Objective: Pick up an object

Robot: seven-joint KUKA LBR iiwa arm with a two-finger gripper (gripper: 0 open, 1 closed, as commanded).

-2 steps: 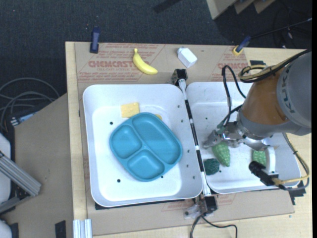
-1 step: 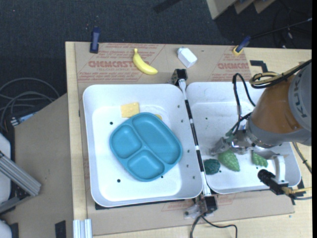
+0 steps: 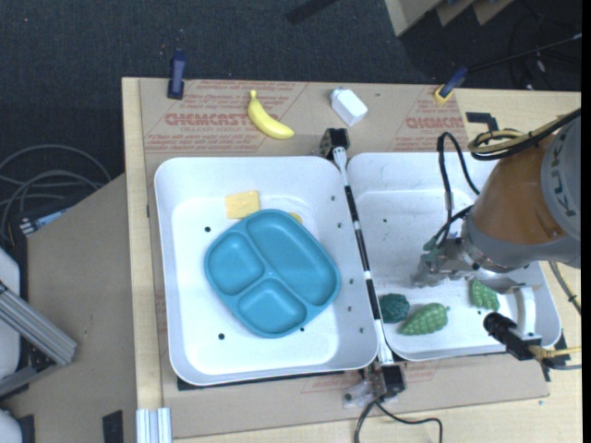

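My gripper is low inside the right bin, its metal fingertips close above the bin floor. A dark green round object lies just below and left of the fingertips, and a light green bumpy object lies beside it. Another green piece peeks out under the wrist to the right. Nothing shows between the fingers. The left bin holds a blue sectioned plate and a yellow block.
A yellow banana and a white block lie on the cardboard behind the bins. A black rod runs along the divider between the bins. The arm's grey and orange body covers the right bin's right side.
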